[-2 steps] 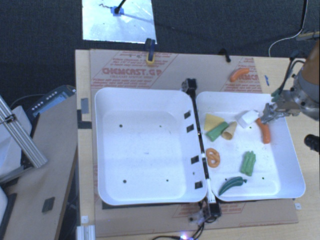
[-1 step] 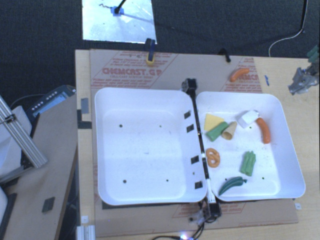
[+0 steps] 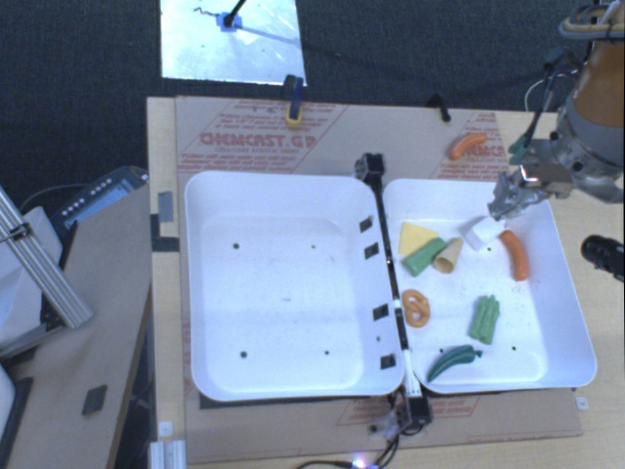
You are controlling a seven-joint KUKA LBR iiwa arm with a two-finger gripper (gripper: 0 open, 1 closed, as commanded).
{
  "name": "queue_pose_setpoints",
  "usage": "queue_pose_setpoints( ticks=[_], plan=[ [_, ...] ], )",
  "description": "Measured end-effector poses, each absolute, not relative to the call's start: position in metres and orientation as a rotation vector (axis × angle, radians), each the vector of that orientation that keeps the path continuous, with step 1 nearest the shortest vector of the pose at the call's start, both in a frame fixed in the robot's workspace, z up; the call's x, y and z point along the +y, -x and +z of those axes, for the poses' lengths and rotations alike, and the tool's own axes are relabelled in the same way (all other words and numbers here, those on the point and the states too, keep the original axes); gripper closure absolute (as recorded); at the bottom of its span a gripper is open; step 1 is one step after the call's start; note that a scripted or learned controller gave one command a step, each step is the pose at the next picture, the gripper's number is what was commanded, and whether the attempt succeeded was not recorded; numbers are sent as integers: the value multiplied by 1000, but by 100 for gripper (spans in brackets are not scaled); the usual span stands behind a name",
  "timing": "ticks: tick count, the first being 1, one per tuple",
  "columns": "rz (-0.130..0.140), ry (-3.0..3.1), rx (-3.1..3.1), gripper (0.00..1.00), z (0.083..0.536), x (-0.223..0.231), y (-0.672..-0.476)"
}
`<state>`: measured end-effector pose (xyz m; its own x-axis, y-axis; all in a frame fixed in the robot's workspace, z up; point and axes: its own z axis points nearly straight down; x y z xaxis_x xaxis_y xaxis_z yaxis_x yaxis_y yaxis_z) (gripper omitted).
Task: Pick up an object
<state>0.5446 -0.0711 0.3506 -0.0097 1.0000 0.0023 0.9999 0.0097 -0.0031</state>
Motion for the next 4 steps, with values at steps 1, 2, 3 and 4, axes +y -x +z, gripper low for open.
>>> queue_pose_setpoints(
  ticks=[1,2,3,4],
  plan=[
    [-18,2220,-2240,100,466,-41,-579],
    [6,2206,-2228,100,372,20,-545],
    [-19,2209,-2241,100,470,105,-534],
    [20,2203,-2227,100,294,171,-483]
  ],
)
